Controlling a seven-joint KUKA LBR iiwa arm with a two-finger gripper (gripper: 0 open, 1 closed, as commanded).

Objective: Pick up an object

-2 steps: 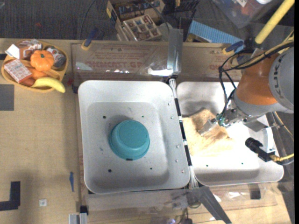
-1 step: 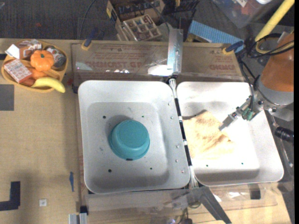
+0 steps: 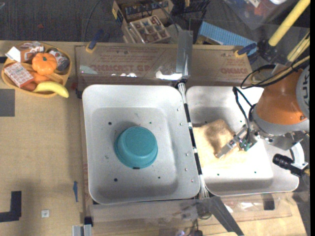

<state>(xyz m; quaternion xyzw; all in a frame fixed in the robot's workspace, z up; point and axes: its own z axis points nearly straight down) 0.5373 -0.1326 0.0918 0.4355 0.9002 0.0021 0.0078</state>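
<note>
The gripper point(image 3: 227, 149) is lowered beside the tan lump's point(image 3: 215, 133) right edge; finger state cannot be told.

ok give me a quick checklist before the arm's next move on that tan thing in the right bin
1. Target in view: ok. A tan, soft-looking object lies in the right bin, near its left wall.
2. Gripper over the right bin: ok. The gripper sits at the object's lower right edge.
3. Object between the fingers: cannot tell. The fingertips look blurred against it.
4. Object lifted: not ok. It appears to lie on the bin floor.
5. Nearby clutter: ok. The teal bowl sits upside down in the left bin, apart from the target.
6. Cable slack: cannot tell. A black cable loops above the wrist.
</note>
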